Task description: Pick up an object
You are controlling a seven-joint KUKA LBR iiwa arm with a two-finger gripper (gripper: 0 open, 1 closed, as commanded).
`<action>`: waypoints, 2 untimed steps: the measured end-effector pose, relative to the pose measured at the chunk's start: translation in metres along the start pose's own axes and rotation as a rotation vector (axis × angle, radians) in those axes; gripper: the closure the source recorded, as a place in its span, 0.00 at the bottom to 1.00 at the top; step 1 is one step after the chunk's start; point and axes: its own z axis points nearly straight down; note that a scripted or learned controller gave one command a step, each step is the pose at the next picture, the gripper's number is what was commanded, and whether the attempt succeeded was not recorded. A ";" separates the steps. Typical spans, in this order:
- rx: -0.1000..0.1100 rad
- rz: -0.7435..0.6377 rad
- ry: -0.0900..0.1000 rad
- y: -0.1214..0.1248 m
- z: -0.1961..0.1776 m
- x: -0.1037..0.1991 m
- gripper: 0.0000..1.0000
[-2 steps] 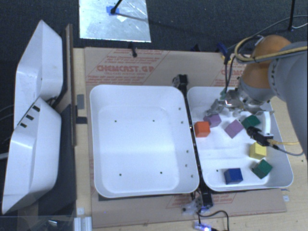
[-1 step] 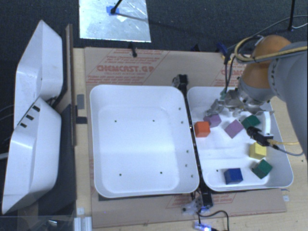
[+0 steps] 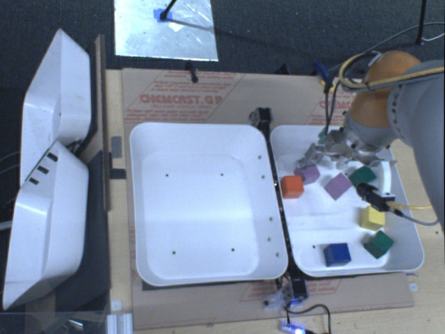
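Nearest, we see a blue cube (image 3: 336, 254) and a dark green block (image 3: 379, 243) by the right bin's (image 3: 351, 268) front wall, then a yellow block (image 3: 372, 218). Farther in lie an orange cube (image 3: 293, 186), two purple blocks (image 3: 338, 185), and another green one (image 3: 362, 176). The gripper (image 3: 314, 160) hovers low over the smaller purple block (image 3: 309, 173); we cannot tell its state. Crowded neighbours could be nudged, so a close might slip or catch two.
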 end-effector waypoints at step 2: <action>0.000 0.000 0.000 0.000 0.000 0.000 0.00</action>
